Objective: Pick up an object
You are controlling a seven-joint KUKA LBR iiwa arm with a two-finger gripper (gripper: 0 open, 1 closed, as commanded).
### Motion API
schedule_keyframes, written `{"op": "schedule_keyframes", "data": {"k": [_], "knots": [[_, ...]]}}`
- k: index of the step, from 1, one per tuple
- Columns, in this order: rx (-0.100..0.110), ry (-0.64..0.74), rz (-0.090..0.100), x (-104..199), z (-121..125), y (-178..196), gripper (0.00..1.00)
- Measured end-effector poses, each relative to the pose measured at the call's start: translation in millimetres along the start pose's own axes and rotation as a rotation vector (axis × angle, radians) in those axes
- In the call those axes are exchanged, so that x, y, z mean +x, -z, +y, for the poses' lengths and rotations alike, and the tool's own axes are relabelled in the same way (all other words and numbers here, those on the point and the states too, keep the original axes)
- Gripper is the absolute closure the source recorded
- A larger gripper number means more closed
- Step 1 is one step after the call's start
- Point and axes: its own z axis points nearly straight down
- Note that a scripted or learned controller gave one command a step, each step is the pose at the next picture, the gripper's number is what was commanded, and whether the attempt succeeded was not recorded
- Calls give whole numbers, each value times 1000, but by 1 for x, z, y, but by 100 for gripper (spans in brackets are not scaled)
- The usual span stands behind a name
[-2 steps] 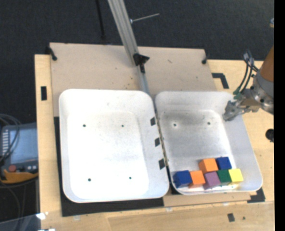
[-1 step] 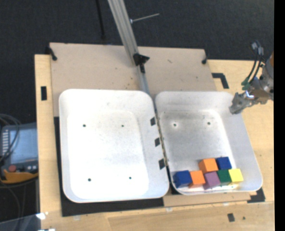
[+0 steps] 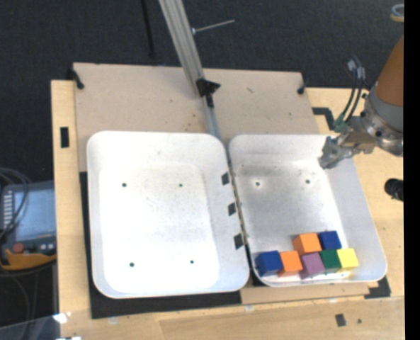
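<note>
Several small coloured cubes lie bunched at the near edge of the right bin (image 3: 351, 190): a blue cube (image 3: 268, 261), two orange cubes (image 3: 308, 242), a purple cube (image 3: 312, 263), a green cube (image 3: 330, 259), a yellow cube (image 3: 347, 258) and another blue one (image 3: 329, 240). My gripper (image 3: 332, 152) hangs over the far right corner of that bin, well away from the cubes. Nothing shows between its fingers.
The left bin (image 3: 96, 190) lies beside the right one, joined by small clips in the middle. A slanted metal rail (image 3: 183, 37) rises behind the bins. A handheld pendant (image 3: 27, 222) with cables rests off the bench at the left.
</note>
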Motion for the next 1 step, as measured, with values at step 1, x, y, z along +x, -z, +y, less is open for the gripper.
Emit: {"op": "schedule_keyframes", "data": {"k": [1], "knots": [[2,-1,-1,54,-8,-15,100]]}}
